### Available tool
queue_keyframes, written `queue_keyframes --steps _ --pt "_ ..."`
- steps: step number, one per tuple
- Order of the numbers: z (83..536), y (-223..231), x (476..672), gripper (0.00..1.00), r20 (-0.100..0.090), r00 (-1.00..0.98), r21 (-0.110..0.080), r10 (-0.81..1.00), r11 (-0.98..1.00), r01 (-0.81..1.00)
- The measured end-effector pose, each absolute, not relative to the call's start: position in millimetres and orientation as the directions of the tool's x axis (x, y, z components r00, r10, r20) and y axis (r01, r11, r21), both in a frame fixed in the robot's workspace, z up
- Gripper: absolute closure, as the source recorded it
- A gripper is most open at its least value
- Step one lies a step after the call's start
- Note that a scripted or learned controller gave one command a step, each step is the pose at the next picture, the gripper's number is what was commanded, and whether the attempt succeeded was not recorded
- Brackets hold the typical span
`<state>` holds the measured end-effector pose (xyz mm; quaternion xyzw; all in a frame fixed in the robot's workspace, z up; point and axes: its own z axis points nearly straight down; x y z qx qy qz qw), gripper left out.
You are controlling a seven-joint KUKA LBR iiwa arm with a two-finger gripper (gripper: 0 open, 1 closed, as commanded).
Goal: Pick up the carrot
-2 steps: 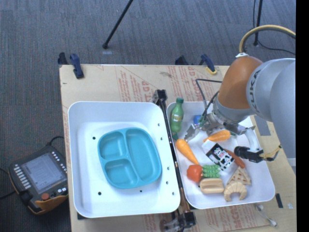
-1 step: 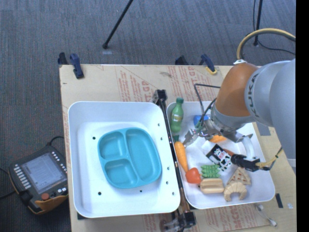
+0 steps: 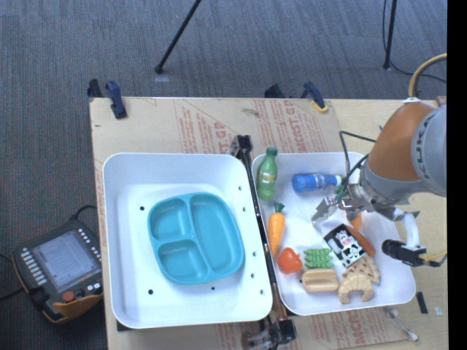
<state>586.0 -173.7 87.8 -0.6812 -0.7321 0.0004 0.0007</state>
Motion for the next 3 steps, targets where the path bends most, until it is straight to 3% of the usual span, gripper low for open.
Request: queue_keyframes --steps 1,2,3 --pt "177 -213 612.5 0.00 -0.002 -0.280 0.002 0.960 0.280 0.960" --pt "91 -197 643.2 0.00 0.003 -0.259 -0.003 0.966 0.259 0.966" --pt "103 -197 644.7 1.00 0.001 -0.261 -0.001 0.965 0.261 0.965"
